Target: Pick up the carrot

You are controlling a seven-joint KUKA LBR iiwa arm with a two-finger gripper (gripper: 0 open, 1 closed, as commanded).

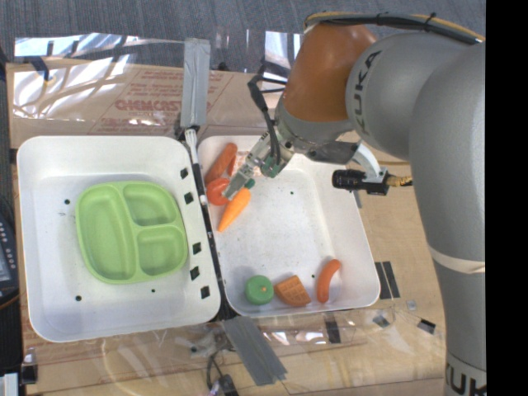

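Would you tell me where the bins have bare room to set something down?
Right bin: bare middle, between carrot and sausage. Left bin: a strip around the green tray. Crowded: top-left corner under the gripper, and front edge.

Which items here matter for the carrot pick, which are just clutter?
Job:
- carrot, right bin, near its left wall
- gripper, right at the carrot's top end

Lying about:
- green divided plate, left bin
- tomato
- sausage, back left of the right bin
- green round piece
- orange wedge
- second sausage
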